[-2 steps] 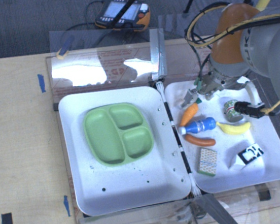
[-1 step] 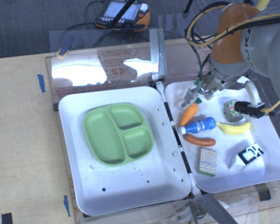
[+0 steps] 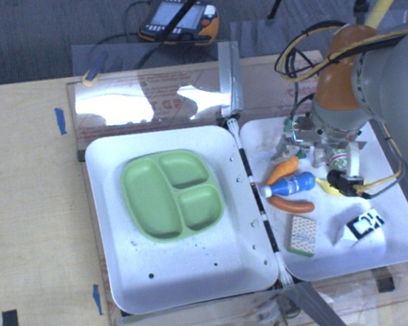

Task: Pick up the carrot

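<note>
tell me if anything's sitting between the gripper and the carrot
Nothing visible does. The gripper hangs in the right bin just above the carrot. The blue bottle and the hot dog lie on the carrot's near side, out of the path.

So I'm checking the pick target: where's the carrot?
In the right bin, upper left part, the carrot lies just above the blue bottle, beside the gripper.

Carrot [image 3: 287, 167]: I see only its left part, the rest hidden under the gripper [image 3: 309, 154], whose fingertips I cannot make out. Arm [image 3: 384, 90]: cut off by the right edge. Small patterned packet [image 3: 303, 234]: print too small to read.
</note>
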Action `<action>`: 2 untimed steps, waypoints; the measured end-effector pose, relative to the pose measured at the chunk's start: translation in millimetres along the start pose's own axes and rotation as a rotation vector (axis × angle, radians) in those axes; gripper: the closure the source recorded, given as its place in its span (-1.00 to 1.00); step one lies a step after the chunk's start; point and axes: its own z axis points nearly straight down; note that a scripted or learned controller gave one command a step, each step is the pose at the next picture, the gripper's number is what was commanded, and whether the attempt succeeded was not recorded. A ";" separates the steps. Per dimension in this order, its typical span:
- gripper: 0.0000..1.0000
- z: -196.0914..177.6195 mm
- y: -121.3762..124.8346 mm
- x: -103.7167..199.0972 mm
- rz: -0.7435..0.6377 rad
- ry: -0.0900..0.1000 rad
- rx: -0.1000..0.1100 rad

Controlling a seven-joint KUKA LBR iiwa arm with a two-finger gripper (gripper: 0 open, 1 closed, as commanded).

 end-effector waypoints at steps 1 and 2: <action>1.00 -11.6 1.5 0.5 -0.002 0.001 -0.004; 1.00 -1.7 -8.4 -38.6 0.214 -0.001 0.004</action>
